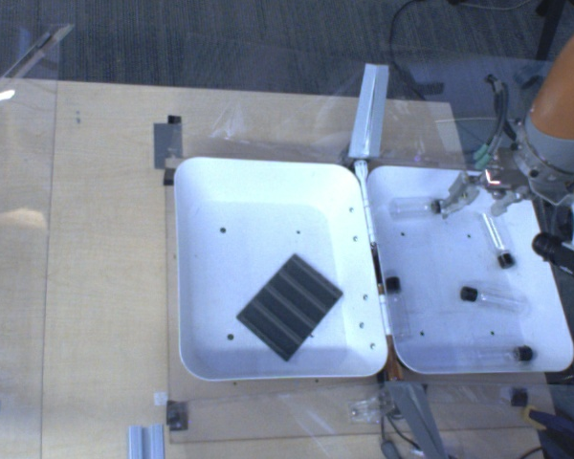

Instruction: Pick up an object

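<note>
A dark grey ridged rectangular pad [290, 306] lies at a slant in the left bin [201, 256]. Several clear tubes with black caps lie in the right bin [430, 333]: one tube [496, 239] just below the gripper, another [488, 297] near the middle, a third [505, 354] by the front wall. A clear tube [407, 206] rests near the back left corner. My gripper [472, 204] hangs over the back of the right bin with its fingers spread apart and nothing between them.
A small black cap [392, 282] sits by the right bin's left wall. A metal bar [369, 111] stands behind the seam between the bins. Cables and the arm's orange band [564, 94] crowd the right side.
</note>
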### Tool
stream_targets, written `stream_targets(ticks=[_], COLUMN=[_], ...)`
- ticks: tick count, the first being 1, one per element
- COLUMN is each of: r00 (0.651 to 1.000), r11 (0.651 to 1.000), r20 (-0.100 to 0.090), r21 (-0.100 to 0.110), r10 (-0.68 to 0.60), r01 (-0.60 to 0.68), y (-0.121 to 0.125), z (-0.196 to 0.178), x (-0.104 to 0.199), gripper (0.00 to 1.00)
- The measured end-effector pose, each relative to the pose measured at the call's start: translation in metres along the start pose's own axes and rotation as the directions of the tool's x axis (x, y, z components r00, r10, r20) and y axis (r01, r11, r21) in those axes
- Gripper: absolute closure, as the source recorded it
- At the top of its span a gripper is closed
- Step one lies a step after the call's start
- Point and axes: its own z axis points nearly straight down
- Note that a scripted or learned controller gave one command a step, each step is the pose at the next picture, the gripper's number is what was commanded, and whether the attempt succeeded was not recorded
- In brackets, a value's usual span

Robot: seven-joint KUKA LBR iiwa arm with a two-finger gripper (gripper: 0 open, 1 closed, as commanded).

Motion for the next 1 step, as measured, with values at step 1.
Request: stream_targets(ticks=[1], r00=[0.974], r11=[0.974], r20=[0.003], r21=[-0.006], r10=[-0.226], r01=[0.226], y=[-0.0121], z=[0.1552], x=[-0.0408], gripper=[0.0])
